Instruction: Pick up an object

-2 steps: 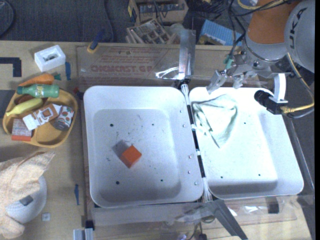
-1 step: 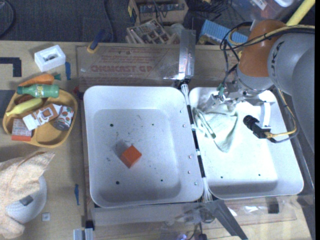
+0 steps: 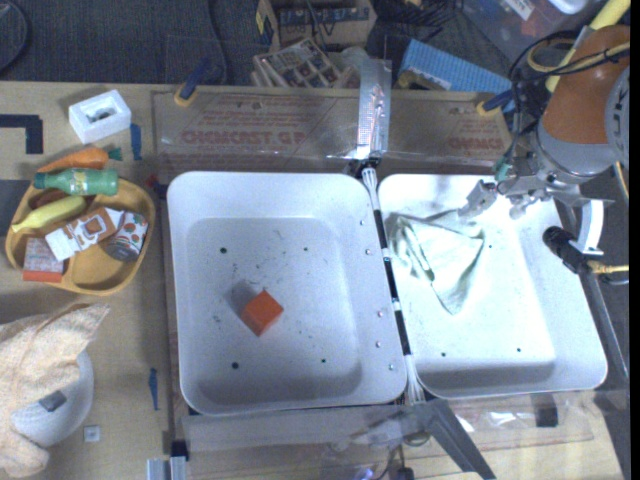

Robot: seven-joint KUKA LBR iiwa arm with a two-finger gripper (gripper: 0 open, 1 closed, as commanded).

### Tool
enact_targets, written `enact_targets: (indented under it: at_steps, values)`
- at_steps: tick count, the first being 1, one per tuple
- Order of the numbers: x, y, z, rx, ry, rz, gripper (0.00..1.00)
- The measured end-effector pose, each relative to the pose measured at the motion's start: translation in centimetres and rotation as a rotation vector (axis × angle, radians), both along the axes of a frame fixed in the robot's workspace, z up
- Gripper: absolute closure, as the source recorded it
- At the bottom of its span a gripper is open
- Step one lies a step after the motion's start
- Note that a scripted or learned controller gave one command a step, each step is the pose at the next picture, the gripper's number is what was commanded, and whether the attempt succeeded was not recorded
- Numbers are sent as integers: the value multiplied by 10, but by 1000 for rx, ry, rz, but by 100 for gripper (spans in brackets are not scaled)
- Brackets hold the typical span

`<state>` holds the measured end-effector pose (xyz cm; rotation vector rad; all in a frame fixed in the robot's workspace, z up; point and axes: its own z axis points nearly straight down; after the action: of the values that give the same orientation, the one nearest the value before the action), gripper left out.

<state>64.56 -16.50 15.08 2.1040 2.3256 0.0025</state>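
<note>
- The claw (image 3: 478, 200) hangs over the far part of the right bin (image 3: 560, 368), at the end of the grey arm (image 3: 580, 108) with its orange band, which reaches in from the right.
- A pale green cloth (image 3: 445, 258) hangs from the claw: its upper corner is drawn up into a point pinched between the fingers, and the rest drapes down and toward the left onto the bin floor, bunched near the left wall.
- Well to the left of the claw and nearer the camera, an orange block (image 3: 264, 312) lies on the floor of the left bin (image 3: 200, 208), apart from the walls.
- Far to the left of the claw, on the desk (image 3: 120, 368), a yellow bowl (image 3: 100, 273) holds a green bottle (image 3: 78, 181) and other small items.
- Below that bowl lies a beige cloth (image 3: 45, 368).
- A small white box (image 3: 99, 114) sits on the desk beyond the bowl.
</note>
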Motion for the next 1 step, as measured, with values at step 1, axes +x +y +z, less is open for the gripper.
enact_targets:
  at_steps: [1]
  values:
    - [24, 1, -61, 0, -6, -32, 0]
